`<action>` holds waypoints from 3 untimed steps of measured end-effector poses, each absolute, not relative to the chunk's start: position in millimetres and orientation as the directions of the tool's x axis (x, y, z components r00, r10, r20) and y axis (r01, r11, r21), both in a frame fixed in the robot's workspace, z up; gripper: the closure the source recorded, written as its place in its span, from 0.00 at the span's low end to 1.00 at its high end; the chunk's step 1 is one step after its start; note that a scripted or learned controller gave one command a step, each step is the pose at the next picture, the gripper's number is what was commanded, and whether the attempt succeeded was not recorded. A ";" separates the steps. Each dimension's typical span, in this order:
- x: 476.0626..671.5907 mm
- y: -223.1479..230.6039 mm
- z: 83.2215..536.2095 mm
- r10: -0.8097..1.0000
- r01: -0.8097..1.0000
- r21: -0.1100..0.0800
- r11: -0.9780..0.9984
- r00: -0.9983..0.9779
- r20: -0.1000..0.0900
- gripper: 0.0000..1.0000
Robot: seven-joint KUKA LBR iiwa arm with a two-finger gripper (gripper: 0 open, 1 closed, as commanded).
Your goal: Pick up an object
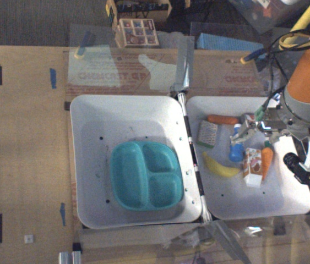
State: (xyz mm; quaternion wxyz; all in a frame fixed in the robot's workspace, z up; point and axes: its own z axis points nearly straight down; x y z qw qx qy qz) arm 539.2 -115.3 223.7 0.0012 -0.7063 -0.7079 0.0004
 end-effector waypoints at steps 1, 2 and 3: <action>548.3 -134.7 128.4 1.000 1.000 0.002 0.007 -0.007 -0.001 0.00; 548.2 -155.9 87.1 1.000 1.000 0.007 0.014 -0.014 -0.002 0.00; 549.1 -156.8 98.2 1.000 1.000 0.011 0.012 -0.012 -0.002 1.00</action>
